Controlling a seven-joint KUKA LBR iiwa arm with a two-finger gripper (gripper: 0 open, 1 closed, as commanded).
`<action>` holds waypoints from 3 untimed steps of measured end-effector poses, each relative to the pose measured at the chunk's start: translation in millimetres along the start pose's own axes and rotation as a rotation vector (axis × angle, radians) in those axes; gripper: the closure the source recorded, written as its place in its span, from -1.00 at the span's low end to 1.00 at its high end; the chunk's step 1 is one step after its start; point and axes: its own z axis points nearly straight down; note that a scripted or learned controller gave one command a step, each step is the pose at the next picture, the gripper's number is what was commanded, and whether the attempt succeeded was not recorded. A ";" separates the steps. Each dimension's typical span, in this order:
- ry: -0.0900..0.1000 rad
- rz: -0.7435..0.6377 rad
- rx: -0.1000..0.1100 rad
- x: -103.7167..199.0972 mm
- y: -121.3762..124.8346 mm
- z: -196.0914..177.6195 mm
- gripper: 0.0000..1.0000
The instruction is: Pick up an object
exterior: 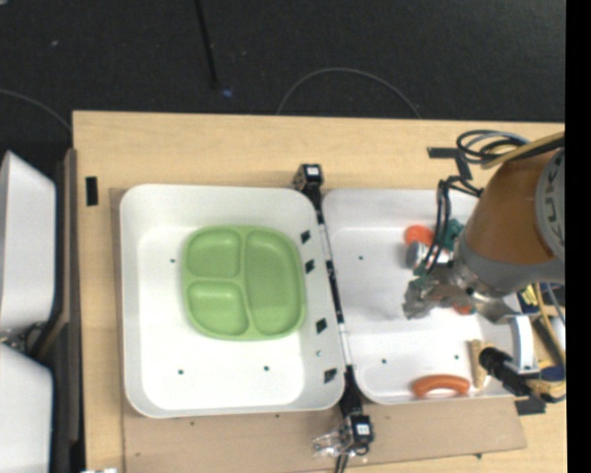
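Camera view: gripper (421, 299), grip unreadable, low between orange-tipped object (417, 236) and orange ring (441, 386)

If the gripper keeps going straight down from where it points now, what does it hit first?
Probably the bare white floor of the right bin under the gripper; the orange object sits further back. Depth is hard to judge.

This looks like a robotics lab, not a home or a shop. A plain wooden bench (227, 146) stands on a dark floor, with two shallow white bins (148, 382) clamped side by side on top. Thin cables (202, 28) trail loose across the floor behind it. A grey and orange robot arm (517, 220), hung with bundled wires (488, 146), reaches in over the right bin.
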 end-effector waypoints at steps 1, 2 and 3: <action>0.000 -0.008 -0.001 -0.2 8.8 -45.6 1.00; 0.001 -0.009 0.001 -1.1 10.6 -66.0 1.00; 0.002 -0.012 0.004 51.9 15.2 -59.7 1.00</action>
